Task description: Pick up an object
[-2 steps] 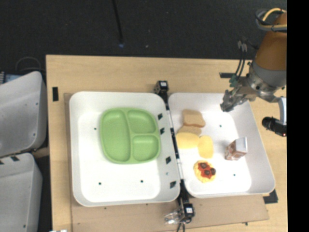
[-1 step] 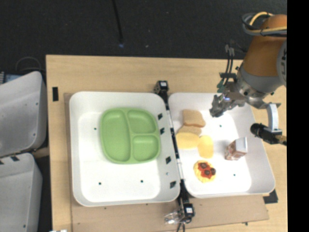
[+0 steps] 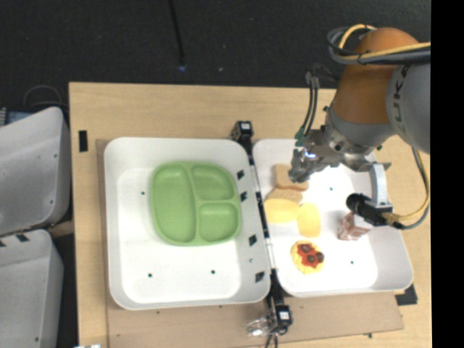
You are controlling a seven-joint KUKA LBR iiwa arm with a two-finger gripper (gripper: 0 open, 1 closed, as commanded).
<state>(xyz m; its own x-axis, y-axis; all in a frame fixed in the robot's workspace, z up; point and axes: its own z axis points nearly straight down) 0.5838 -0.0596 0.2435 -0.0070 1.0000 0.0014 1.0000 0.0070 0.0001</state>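
Your bench [image 3: 87, 107] carries two bins. The left bin [image 3: 130, 267] has a green divided plate [image 3: 194, 203], out of the way. The right bin [image 3: 384, 267] keeps the food clustered: toast [image 3: 285, 174], two yellow pieces [image 3: 283, 210], a small pizza [image 3: 308, 257], a pinkish lump [image 3: 353, 228]. The arm [image 3: 370, 85] hangs over the toast, likely the target. The gripper [image 3: 301, 169] sits right at it; I cannot tell its grip state.
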